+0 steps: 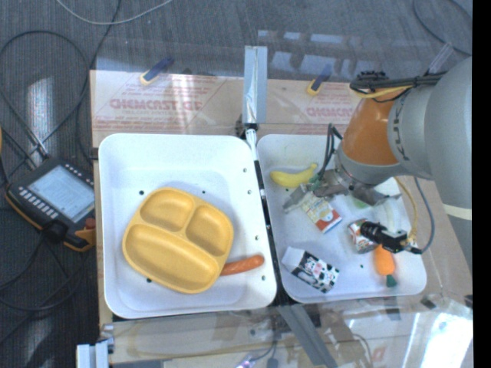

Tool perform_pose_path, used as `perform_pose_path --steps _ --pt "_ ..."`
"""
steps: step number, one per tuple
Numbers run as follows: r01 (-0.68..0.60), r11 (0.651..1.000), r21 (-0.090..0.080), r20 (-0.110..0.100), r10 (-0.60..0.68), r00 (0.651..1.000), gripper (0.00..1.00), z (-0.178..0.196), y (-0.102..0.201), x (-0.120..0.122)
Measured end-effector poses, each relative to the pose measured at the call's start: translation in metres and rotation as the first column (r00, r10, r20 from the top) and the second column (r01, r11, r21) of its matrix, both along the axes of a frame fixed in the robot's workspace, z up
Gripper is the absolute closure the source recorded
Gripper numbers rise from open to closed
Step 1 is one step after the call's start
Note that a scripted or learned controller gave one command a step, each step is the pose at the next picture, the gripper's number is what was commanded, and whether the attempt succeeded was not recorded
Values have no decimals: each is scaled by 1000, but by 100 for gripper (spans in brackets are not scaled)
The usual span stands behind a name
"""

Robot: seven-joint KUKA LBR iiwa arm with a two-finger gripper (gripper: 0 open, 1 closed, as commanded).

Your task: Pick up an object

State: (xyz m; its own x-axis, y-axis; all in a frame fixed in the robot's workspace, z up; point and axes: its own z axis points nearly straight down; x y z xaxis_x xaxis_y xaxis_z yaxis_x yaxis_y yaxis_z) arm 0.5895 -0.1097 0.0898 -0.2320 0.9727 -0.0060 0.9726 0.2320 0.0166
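Note:
My gripper [331, 199] hangs low in the right bin [406, 282], under the orange-banded wrist. It is open: one grey finger [296, 198] points left and the other reaches right. Nothing is held between them. A small red-and-white carton [327, 216] lies just below the gripper, between the two fingers. A yellow banana [293, 177] rests right beside the left finger, at the back left of this bin. A cow-patterned carton [311, 270] sits at the bin's front. A small crumpled packet [357, 236] and an orange carrot [384, 263] lie at the front right.
The left bin [115, 167] holds a yellow divided plate [178, 238] with a second carrot [243, 264] at its right edge. A raised rim [261, 198] separates the two bins. A teach pendant [54, 198] lies on the floor to the left.

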Motion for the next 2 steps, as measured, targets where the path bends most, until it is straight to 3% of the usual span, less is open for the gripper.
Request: perform_pose_path --steps 1,2 --pt "0 1000 4 -3 0 1000 100 8 1 0" --pt "-6 1000 -2 -20 6 1000 100 190 63 4"
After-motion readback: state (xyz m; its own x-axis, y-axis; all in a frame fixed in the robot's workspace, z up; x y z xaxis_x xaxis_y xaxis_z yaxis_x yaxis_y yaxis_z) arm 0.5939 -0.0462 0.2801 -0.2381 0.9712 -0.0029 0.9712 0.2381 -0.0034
